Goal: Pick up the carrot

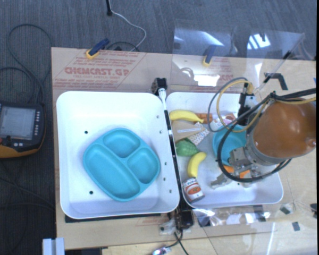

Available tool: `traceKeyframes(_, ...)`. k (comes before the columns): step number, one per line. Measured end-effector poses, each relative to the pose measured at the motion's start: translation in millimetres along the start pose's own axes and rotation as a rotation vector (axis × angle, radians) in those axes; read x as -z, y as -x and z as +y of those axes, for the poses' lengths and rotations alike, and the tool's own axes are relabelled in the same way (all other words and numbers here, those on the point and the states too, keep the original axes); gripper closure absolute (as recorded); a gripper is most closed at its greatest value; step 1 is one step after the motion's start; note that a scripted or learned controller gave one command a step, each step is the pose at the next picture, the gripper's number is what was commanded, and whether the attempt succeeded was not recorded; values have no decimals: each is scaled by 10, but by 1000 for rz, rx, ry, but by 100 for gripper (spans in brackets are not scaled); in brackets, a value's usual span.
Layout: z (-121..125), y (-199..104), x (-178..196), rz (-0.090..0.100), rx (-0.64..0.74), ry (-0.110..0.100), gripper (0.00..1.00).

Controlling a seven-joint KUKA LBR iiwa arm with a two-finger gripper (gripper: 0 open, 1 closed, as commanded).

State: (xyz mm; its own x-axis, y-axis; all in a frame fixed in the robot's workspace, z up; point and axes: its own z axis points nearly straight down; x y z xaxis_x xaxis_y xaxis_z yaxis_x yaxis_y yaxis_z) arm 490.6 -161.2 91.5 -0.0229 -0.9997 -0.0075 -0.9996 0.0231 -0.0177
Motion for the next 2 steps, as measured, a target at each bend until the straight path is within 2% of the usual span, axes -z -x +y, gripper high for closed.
traceKeyframes(1,-25,6,111,0,-1,-5,100)
traceKeyframes(2,-30,427,1445,6,-259,9,100)
